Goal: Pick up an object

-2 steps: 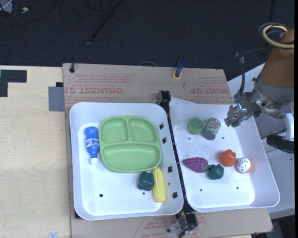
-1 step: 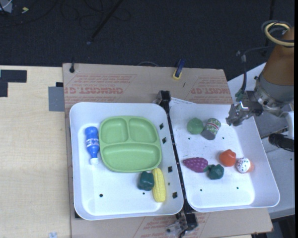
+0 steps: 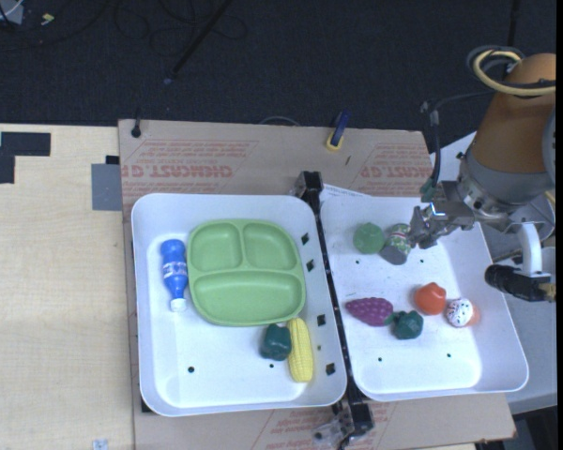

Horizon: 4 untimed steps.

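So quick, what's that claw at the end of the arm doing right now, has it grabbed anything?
Gripper: down in the right bin, at a small grey-green object; whether it is open, shut or gripping cannot be told.

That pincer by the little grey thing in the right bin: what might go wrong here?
1. The pincer sits at the edge of the grey object, so the object may slip away rather than get caught.
2. The green ball touches that object; a nudge could roll it off.
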Available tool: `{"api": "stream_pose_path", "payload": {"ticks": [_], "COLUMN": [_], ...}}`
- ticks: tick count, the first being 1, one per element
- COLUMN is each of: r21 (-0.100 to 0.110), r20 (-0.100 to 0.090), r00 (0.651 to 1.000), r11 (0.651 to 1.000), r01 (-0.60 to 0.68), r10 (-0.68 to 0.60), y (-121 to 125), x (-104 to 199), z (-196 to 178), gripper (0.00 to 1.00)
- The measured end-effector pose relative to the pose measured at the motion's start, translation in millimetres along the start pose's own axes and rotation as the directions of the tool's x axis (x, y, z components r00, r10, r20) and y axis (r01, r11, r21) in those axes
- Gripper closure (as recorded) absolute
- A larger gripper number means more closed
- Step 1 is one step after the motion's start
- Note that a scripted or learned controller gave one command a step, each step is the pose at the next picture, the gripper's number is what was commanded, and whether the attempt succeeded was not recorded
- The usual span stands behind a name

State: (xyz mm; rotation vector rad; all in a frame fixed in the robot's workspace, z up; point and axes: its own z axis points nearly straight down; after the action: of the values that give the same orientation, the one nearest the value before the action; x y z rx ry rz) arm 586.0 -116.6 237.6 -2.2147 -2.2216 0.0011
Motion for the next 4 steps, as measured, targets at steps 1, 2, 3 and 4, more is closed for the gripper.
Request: {"api": "stream_pose_path", "payload": {"ticks": [1,2,3,4], "r21": [0.003,0.001,0.001,0.003], "r20": [0.0,0.0,0.001,0.003], "r00": [1.0,1.0,1.0,1.0], "r11": [1.0,1.0,1.0,1.0], "r01": [0.0,0.001,-0.001,-0.003], "r10": [0.0,-0.001,0.001,0.003], "y": [-23,-34,-40,-42], "x": [48,95,108,106], "z": [16,3,1,22], "gripper": [1.0,1.0,1.0,1.0]}}
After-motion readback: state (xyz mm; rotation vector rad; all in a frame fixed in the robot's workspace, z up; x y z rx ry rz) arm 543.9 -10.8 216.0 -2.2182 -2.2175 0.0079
